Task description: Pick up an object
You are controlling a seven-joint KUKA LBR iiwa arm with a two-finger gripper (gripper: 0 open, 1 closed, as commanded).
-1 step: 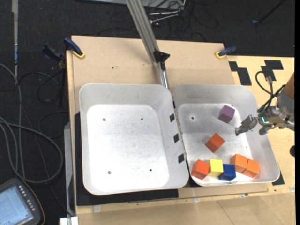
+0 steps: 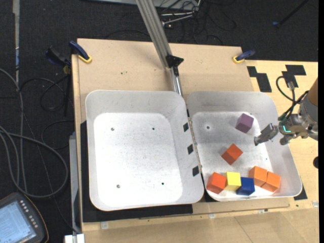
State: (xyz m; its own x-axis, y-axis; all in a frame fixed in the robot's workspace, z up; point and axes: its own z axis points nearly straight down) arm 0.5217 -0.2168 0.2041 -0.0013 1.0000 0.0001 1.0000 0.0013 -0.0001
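Purple cube (image 2: 245, 122): tilted, just left of the gripper (image 2: 265, 134). Orange cube (image 2: 232, 154): lying alone, below-left of it. Row below the gripper: orange (image 2: 217, 182), yellow (image 2: 233, 179), blue (image 2: 246, 186), two orange (image 2: 259, 175) (image 2: 272, 180) cubes.

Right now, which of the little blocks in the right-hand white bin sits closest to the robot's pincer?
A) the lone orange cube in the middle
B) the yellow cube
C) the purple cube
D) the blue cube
C: the small purple cube lies just left of the pincer near the right-hand white bin's far side, while the yellow cube and blue cube sit in the row along the near edge.
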